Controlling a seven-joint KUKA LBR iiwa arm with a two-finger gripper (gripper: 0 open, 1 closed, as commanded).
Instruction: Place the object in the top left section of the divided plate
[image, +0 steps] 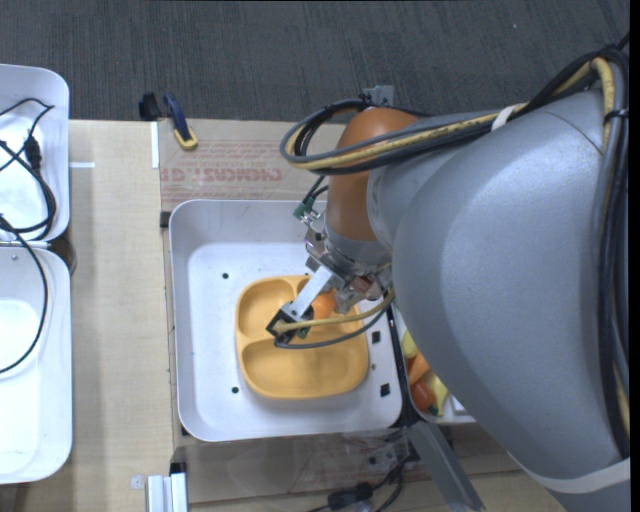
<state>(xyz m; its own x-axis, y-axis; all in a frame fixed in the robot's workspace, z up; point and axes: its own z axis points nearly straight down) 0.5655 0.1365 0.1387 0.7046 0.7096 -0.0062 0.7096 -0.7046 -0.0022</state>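
Gripper (338, 298) low over a yellow divided plate (300, 375) in the worktop's right bin (200, 330). A small orange object (322, 308) shows beside its tip. Whether it is gripped cannot be told. Best released low, clear of the plate's ridges.

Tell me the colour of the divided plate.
Mustard yellow. The divided plate shows best in the camera view, inside the white bin.

a grey arm (500, 250) with an orange band reaches in from the right over a white bin (200, 300) on the desk (110, 300), its jaws low above a yellow divided plate (300, 375). a small orange object (325, 308) shows just beside them. yellow and red items (420, 385) lie at the arm's edge.
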